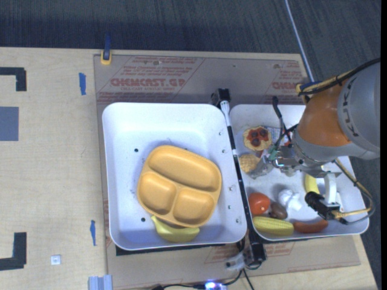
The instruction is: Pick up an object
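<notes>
Yellow tray [179,183] in left bin [121,125], hand [272,160] over right bin [242,116]

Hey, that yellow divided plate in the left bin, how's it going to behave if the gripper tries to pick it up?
The yellow divided plate looks like moulded plastic, so probably stiff and light. It is wide and smooth, so the gripper would likely need the rim and might slip. It rests on a banana at its near edge, so it may rock when pushed.

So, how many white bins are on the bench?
2. The left bin holds a yellow divided tray. The right bin holds small food items, with the arm over it.
</notes>
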